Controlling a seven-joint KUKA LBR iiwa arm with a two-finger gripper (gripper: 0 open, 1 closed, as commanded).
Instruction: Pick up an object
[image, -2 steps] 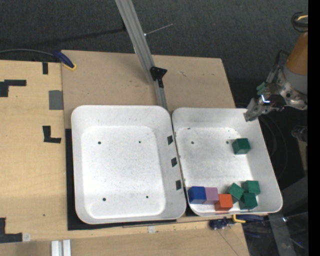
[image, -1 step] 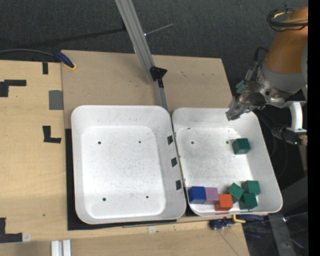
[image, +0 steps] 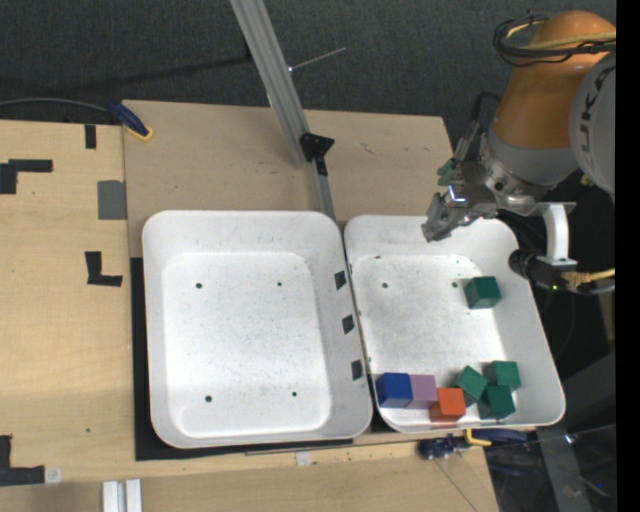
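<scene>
Clustered at right bin's (image: 545, 345) near edge: blue cube (image: 394, 388), purple cube (image: 423, 388), orange cube (image: 449, 402), three green cubes (image: 495, 400); fourth green cube (image: 482, 292) alone, farther back. Hovering above far rim, gripper (image: 440, 226); fingers' spread impossible to tell, nothing visibly held.

Lone green cube (image: 483, 292) lying well apart, above the cluster; blue cube (image: 395, 389) at that cluster's left end.

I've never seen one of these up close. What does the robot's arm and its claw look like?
The arm is bulky and rounded, grey with a wide orange band. Black cables loop over its top. At its end sits a small dark metal gripper, with a white bracket beside it.
</scene>
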